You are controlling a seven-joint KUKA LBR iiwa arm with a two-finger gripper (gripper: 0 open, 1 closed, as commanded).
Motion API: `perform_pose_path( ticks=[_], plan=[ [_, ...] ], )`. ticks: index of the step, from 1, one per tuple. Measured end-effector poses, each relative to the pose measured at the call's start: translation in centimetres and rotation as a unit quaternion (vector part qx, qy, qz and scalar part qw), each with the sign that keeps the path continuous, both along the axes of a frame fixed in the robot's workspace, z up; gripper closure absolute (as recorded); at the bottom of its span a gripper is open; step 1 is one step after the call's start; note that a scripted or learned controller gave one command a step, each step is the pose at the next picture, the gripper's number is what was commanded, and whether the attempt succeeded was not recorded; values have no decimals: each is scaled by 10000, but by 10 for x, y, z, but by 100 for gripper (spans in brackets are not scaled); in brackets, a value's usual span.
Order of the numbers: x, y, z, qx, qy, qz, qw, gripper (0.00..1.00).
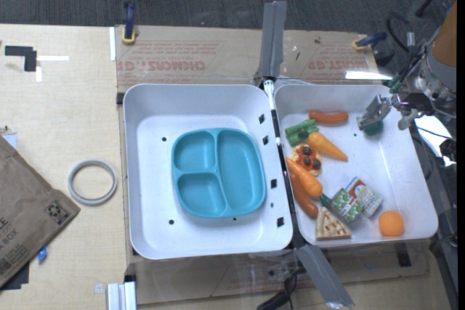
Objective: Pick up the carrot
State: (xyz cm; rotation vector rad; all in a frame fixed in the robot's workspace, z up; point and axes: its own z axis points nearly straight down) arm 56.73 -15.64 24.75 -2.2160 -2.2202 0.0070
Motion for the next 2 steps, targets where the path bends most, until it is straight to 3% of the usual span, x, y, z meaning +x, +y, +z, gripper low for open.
perform_pose_path(
  ticks=[1,2],
  plan=[
    [21,45,-116,-2,-2,-305,9995,0],
    [26,56,-158,-3,-15,-608,9981,0]
  ],
)
